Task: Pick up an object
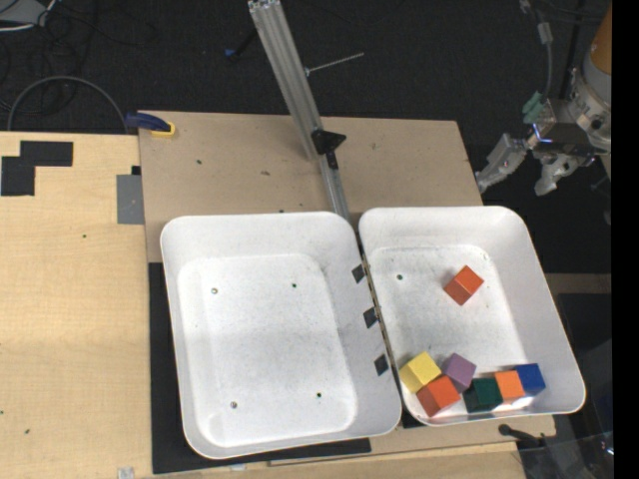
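The gripper [527, 166] hangs at about two o'clock in the view, past the far right corner of the right bin [534, 252] and over the dark floor. Its two pale fingers [499, 163] stand spread apart with nothing between them.

All the blocks lie in the right bin. An orange-red block [463, 285] sits alone near the middle, well apart from the rest. At the bin's five o'clock corner a cluster crowds together: a yellow block [420, 370], a purple block [459, 368], a red block [437, 395], a dark green block [482, 394], an orange block [510, 383] and a blue block [530, 377], most touching a neighbour.

The left bin [190, 238] lies beside it. A slanted metal rail [295, 88] rises at twelve o'clock, its foot between the two bins.
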`<state>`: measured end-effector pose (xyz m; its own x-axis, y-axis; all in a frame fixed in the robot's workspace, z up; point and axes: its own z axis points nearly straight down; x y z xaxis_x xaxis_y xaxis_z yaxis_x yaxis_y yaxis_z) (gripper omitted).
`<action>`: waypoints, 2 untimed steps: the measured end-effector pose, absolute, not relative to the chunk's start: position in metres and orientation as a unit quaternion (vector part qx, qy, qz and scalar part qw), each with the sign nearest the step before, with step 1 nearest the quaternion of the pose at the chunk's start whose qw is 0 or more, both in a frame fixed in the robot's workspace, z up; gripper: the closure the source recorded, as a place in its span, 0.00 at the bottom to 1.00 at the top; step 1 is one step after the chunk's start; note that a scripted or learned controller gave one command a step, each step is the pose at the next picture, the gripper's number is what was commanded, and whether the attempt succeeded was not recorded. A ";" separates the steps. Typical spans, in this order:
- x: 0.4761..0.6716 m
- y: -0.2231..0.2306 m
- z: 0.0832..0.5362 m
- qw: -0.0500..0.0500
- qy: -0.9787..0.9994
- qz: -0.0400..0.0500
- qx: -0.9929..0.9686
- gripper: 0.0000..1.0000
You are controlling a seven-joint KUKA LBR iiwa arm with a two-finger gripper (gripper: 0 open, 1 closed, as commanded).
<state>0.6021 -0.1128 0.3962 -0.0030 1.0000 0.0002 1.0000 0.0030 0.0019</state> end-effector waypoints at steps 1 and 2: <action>0.549 -0.166 0.480 0.004 0.705 0.001 0.709 0.00; 0.612 -0.137 0.460 0.000 0.709 0.000 0.706 0.00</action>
<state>0.6115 -0.1367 0.4600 -0.0042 1.0000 -0.0004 1.0000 0.0042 -0.0009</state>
